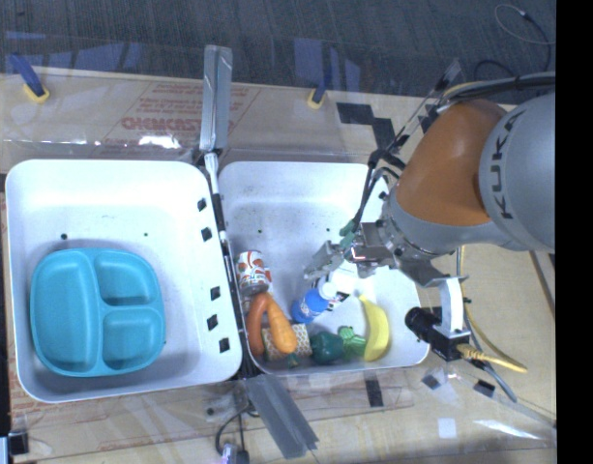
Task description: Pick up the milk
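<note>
a robotics lab, not a home. a big grey and orange industrial arm [480, 182] works over two white bins [44, 191] on a bench [277, 104] covered in taped-down clear sheeting, with loose cables [514, 17] on dark carpet [277, 8]. toy food [320, 332] and a blue plastic tray [98, 309] serve as test props.

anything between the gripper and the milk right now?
Nothing visible. The gripper sits directly over the milk in the right bin. The banana lies close on the milk's right and the carrot on its left, crowding the sides.
</note>
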